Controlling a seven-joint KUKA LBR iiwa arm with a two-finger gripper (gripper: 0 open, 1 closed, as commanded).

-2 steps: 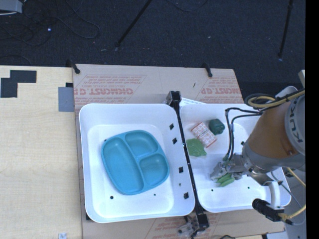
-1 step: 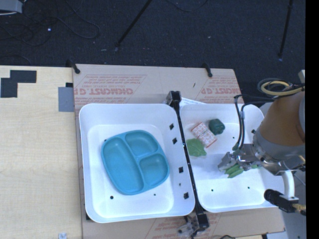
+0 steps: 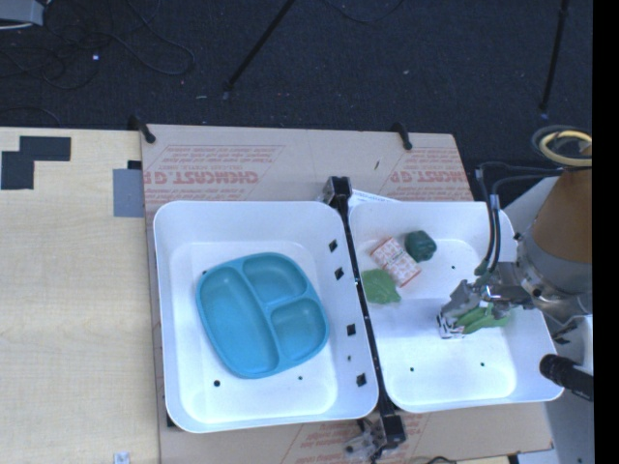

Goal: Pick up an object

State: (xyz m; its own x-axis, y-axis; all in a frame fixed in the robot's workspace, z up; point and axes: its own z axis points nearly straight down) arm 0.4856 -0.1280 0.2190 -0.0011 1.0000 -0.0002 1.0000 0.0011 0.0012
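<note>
My gripper [image 3: 453, 323] is over the middle right of the right bin [image 3: 464, 387], reaching in from the right. A light green object [image 3: 482, 317] lies between its fingers, and the gripper looks shut on it. Farther left in the same bin lie a green lumpy object [image 3: 380, 287], a red and white packet [image 3: 395, 260] and a dark green round object [image 3: 420, 246]. All three are apart from the gripper.
The left bin [image 3: 184, 222] holds a blue divided plate [image 3: 261, 312]. A black divider [image 3: 353, 307] runs between the two bins. The arm's orange band [image 3: 566, 216] stands over the right bin's right rim. Bare bin floor lies in front of the gripper.
</note>
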